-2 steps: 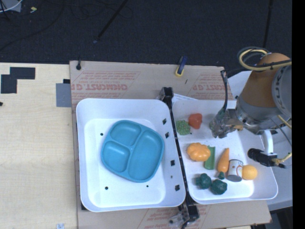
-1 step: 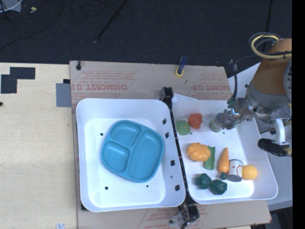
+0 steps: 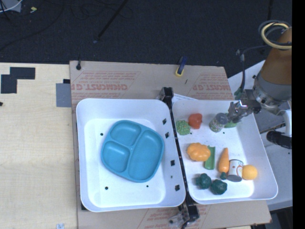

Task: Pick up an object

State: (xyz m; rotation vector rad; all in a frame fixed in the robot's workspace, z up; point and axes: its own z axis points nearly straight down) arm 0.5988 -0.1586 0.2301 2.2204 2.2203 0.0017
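- Gripper [image 3: 228,119] hangs low over the upper right corner of the right bin [image 3: 267,173]; whether it is open or closed cannot be told, since its tip blurs into a small greyish object [image 3: 217,123] and a green scrap [image 3: 230,124] beside it.
- No item can be seen held, so I judge the pick not yet made.
- Candidates lie in the right bin: a red toy tomato [image 3: 195,120], a green leafy piece [image 3: 182,127], an orange-yellow pepper [image 3: 198,151], a carrot [image 3: 223,160], a small can [image 3: 235,170] and a yellow lemon [image 3: 249,172].
- The left bin [image 3: 90,175] bears a blue divided plate [image 3: 132,150].
- Risk: the greyish object looks small and rounded, so it may roll away.
- Risk: the bin's sloped wall is near, and may block a clean closure.
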